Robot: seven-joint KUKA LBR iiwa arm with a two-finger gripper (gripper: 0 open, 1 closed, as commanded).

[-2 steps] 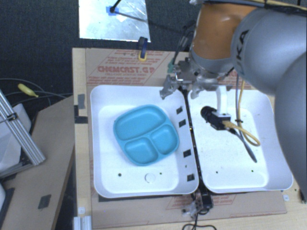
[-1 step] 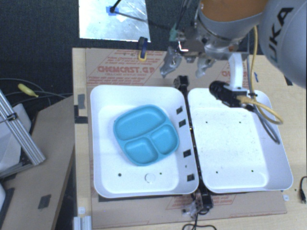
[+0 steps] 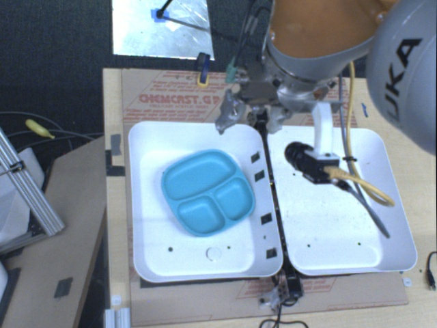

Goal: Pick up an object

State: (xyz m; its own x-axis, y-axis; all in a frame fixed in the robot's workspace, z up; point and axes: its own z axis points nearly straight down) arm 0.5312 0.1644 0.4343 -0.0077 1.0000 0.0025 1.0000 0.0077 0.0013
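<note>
Shallow white plastic left bin [image 3: 147, 183] lies below-left of the jaws; shallow white plastic right bin [image 3: 341, 241] below-right, and the two touch along a seam under the jaws. Brown cardboard sheet with red print [image 3: 164, 91] lies beneath both. Small yellow-and-blue clip [image 3: 203, 70] sits just up-left of the jaws. Silvery reflective sheet [image 3: 136, 19] lies farther up-left. Ribbed aluminium bar [image 3: 24, 190] stands far left, on the beige board [image 3: 68, 251].

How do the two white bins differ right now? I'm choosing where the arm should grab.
The left bin holds a blue divided tray, lying flat and tilted askew; the right bin holds none. The gripper sits at their shared far edge. Both are shallow and white.
</note>
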